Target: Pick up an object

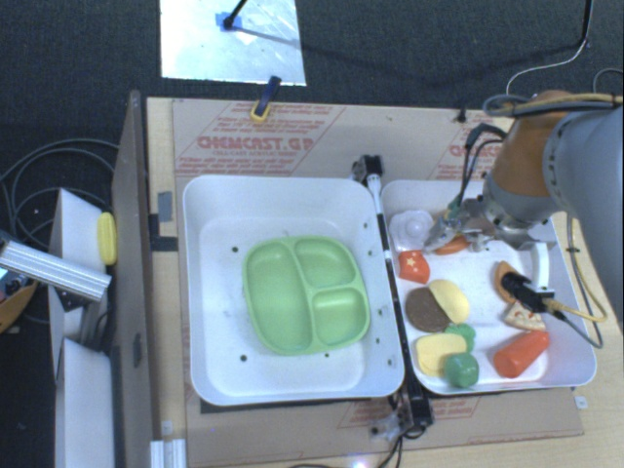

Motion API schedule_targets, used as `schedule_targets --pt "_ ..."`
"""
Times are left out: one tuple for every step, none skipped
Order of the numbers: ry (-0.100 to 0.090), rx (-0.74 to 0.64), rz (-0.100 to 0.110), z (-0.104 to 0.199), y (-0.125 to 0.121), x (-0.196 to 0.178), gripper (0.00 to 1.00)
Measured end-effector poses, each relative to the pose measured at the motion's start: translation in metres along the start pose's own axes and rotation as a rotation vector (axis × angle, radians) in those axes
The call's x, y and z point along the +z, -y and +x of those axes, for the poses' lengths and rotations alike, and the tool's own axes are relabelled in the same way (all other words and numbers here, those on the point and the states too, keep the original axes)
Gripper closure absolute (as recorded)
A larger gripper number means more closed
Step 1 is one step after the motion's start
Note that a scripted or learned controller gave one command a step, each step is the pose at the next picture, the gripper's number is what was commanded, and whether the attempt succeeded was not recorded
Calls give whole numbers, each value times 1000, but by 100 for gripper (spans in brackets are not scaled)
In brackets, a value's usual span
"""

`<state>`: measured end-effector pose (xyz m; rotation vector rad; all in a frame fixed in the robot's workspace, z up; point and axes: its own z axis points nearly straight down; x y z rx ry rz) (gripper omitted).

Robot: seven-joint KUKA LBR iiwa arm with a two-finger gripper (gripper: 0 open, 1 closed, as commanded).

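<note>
Camera view: claw over right bin

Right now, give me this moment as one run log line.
arm: over right bin | tool: low at far-left corner, by white piece | green tray: left bin

Robot lab: arm, bins, cables

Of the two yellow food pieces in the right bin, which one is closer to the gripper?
The upper yellow piece, beside the brown disc, is closer to the gripper. The lower yellow piece lies by the green ball.
</note>
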<state>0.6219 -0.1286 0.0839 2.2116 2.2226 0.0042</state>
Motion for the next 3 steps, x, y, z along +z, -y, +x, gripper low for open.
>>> schedule_targets --pt "-1 0 1 -26 -39 -2 0" --pt "-1 -2 3 -26 -39 -15 100" --pt "-6 -9 -7 69 -38 -107 100"
